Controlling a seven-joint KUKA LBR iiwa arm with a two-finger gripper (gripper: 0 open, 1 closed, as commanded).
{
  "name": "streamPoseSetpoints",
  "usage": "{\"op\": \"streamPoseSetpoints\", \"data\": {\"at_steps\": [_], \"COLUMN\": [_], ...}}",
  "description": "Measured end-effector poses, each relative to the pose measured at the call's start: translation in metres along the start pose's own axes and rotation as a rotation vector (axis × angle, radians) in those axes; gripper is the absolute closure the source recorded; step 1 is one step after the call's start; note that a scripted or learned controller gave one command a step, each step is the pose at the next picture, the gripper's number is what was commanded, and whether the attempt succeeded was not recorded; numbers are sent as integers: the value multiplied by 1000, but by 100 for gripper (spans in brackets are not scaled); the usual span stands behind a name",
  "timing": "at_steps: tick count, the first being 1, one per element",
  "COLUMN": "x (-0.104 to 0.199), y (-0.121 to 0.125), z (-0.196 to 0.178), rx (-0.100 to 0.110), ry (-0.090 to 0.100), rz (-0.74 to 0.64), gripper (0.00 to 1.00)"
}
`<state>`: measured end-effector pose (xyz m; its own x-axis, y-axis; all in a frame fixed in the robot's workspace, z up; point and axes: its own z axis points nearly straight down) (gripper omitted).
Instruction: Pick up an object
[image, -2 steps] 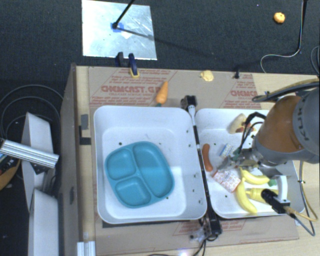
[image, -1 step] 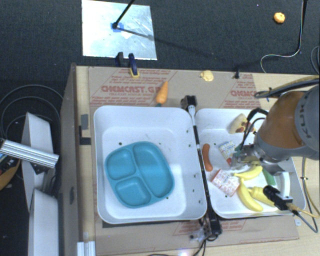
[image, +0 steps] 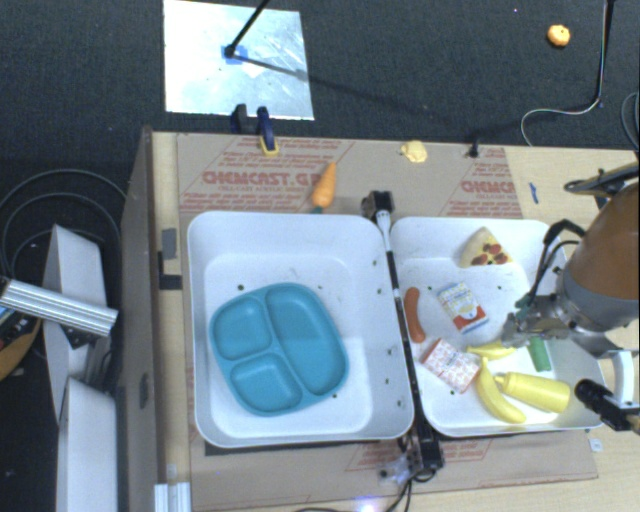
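The right bin (image: 440, 235) holds several small items. A pizza slice (image: 484, 249) lies at its back and a red sausage (image: 413, 314) along its left wall. A small white carton (image: 461, 305) and a red-speckled packet (image: 451, 364) sit in the middle. A banana (image: 495, 393) and a yellow bottle (image: 536, 390) lie at the front, with a green piece (image: 540, 353) just behind them. My gripper (image: 522, 326) hangs low over the bin's right half, just above the banana's upper end and beside the green piece. The grey arm (image: 608, 268) hides the bin's right side.
The left bin (image: 210, 250) holds a blue divided plate (image: 278, 346). An orange carrot-like toy (image: 323, 186) and a yellowish lump (image: 414, 152) lie on the cardboard behind the bins. A black clamp (image: 379, 206) sits between the bins. Cables trail at the far right.
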<state>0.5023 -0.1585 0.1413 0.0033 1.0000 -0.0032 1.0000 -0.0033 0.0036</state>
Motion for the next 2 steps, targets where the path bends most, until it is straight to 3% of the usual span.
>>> {"op": "streamPoseSetpoints", "data": {"at_steps": [1,2], "x": [3,14], "y": [1,72], "z": [2,56], "rx": [1,-2], "ry": [3,4], "rz": [-3,-12], "gripper": [0,0]}}
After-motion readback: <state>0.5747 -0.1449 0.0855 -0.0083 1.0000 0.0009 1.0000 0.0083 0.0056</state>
